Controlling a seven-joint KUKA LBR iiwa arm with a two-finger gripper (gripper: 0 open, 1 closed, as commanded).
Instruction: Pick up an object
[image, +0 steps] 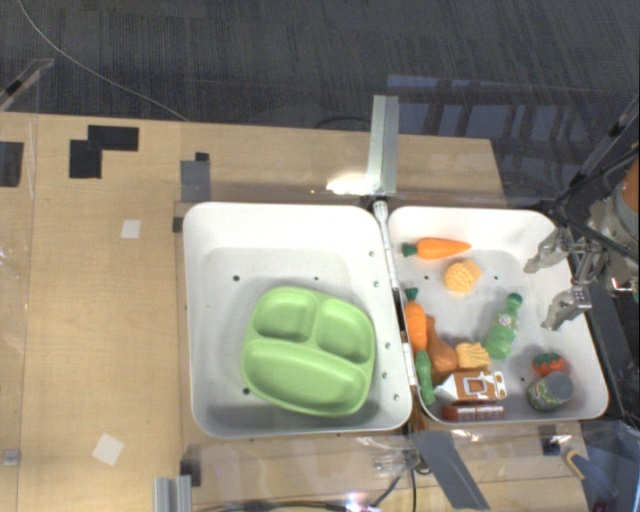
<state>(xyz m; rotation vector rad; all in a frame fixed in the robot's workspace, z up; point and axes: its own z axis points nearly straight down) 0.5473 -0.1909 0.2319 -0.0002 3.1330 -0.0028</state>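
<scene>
**Gripper open above right bin, nothing held**

Positioned at right edge of right bin (520, 225): gripper (562, 282), fingers (541, 253) spread wide, nothing between them. Hovering over bare white floor near bin's right wall, apart from all objects.

Lying in right bin, top to bottom:
- carrot (438, 248) near top wall, lengthwise left to right;
- yellow corn piece (461, 277) just below carrot;
- green bottle (503, 327) tilted, mid-bin, nearest object to gripper;
- second orange carrot (415, 325) along left wall, green pepper (425, 378) below it;
- yellow chunk (472, 354) beside brown piece (442, 356);
- small box (477, 386) and dark bar (473, 411) at bottom wall;
- grey round object (550, 391) with red-and-green piece (548, 363) touching its top, bottom right corner.

Resting in left bin (215, 300): green divided plate (310, 350), three compartments, tilted slightly, toward lower right.
</scene>
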